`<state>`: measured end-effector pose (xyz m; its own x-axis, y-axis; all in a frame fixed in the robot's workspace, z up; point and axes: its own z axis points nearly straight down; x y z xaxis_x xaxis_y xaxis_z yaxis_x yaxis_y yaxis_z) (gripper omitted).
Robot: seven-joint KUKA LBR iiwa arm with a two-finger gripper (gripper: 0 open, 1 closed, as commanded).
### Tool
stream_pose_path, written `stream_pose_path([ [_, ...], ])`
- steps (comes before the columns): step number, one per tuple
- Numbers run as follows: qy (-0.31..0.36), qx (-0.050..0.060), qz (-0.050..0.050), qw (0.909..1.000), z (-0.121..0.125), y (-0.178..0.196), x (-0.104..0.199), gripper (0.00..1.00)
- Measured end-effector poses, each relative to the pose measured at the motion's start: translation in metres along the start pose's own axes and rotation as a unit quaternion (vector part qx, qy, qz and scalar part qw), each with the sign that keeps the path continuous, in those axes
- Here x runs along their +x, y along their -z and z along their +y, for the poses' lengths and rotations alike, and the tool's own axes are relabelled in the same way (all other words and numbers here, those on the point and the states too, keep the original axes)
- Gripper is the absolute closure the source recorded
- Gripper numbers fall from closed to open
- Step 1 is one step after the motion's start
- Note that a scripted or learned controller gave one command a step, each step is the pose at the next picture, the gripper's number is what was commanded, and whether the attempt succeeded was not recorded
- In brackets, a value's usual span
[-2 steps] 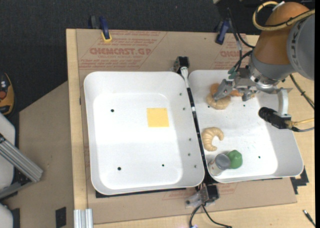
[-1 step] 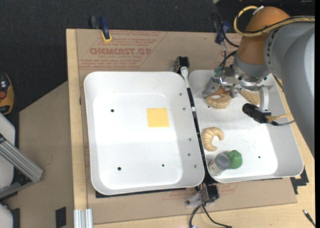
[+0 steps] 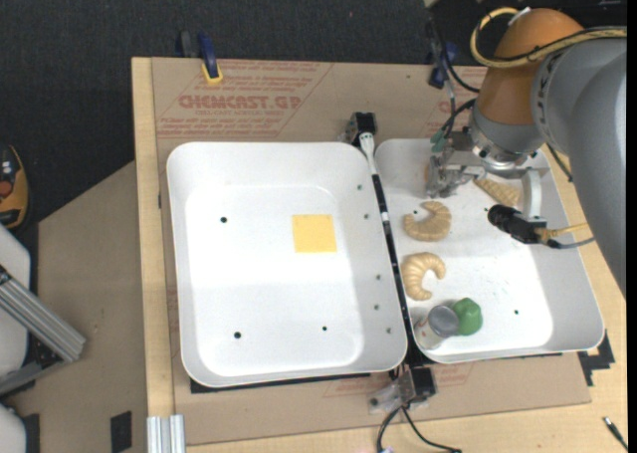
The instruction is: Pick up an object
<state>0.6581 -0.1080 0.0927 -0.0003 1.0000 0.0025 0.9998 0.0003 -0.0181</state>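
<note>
Your arm is a thick, smooth grey tube with a rounded orange band above the wrist. A yellow cable loops at its 11 o'clock; the gripper is grey metal.

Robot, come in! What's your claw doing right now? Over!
Gripper low in right bin, top end. Nearest: upper croissant. Nothing seen held. Lower croissant and green object clear of it.
</note>
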Motion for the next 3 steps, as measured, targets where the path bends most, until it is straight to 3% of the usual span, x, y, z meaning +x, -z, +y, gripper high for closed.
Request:
stream_pose_path([
  [1, -0.001, -0.019, -0.004, 0.9998, -0.011, 0.18, -0.019, 1.0],
  [2, 0.002, -0.02, -0.003, 0.9998, 0.004, 0.335, 0.007, 1.0],
  [3, 0.005, -0.005, 0.001, 1.0, -0.036, 0.268, 0.097, 1.0],
])
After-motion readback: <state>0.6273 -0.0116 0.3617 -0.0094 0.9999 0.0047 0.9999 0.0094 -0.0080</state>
